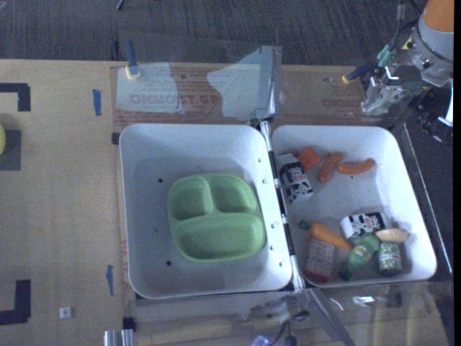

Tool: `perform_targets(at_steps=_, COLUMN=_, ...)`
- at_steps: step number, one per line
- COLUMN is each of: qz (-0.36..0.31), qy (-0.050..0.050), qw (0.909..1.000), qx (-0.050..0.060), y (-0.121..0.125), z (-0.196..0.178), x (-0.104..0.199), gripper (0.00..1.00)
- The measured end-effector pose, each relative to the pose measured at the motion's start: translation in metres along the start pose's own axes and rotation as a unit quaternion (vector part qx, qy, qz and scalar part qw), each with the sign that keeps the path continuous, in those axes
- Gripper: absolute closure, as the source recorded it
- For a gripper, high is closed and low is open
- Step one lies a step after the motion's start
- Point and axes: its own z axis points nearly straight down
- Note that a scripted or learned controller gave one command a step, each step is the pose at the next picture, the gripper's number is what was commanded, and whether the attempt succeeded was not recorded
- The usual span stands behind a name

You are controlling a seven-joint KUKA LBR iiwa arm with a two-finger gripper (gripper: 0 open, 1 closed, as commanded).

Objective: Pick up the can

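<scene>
Right bin [403, 157], near corner: can [390, 258], upright, beside green bottle [359, 256].
Gripper [379, 101]: above bench beyond right bin's far edge; nothing seen held; finger opening unclear.
Left bin [137, 193]: green tray [215, 217].

A robotics lab: a pale plywood bench [57, 215] marked with black tape corners [16, 96] and blue tape strips [96, 101], two shallow white plastic bins [137, 150], clear acrylic sheets [216, 85], dark grey carpet [216, 13] behind

One fixed camera looks down at a slant over both bins [137, 193], from well above.
</scene>
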Motion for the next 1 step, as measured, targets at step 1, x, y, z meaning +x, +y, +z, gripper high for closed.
perform_targets(at_steps=1, qz=0.011, qy=0.001, qw=0.9999, qx=0.002, y=0.0209, z=0.0385, x=0.0166, gripper=1.00)
